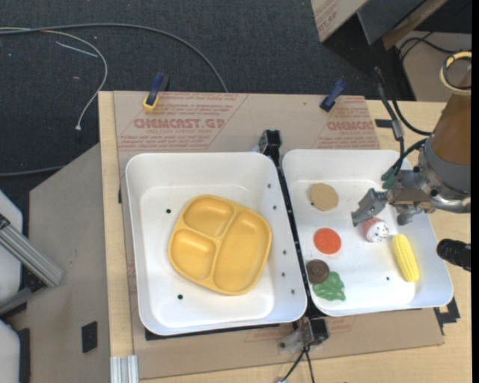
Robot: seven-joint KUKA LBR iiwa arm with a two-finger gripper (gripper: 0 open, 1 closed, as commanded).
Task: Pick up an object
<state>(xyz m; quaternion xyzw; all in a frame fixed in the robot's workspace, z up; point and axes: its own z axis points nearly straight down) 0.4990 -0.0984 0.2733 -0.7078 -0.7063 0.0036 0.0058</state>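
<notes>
Two white bins [142,224] on cardboard [224,120] over dark carpet [60,90]; pincer [385,209] spread open.

Cardboard sheet [224,120] under the two bins: red printed lettering "CHEMCAST GP" at upper centre-left of the frame, just above the left bin, with a smaller red line above it too fine to read. The same red print repeats, tilted, at upper right of the sheet above the right bin, legible as "CHEMCAST" and partly cut off by the arm's cabling. Cardboard box [337,15] at the top edge, right of centre: faint red print, not readable.
</notes>
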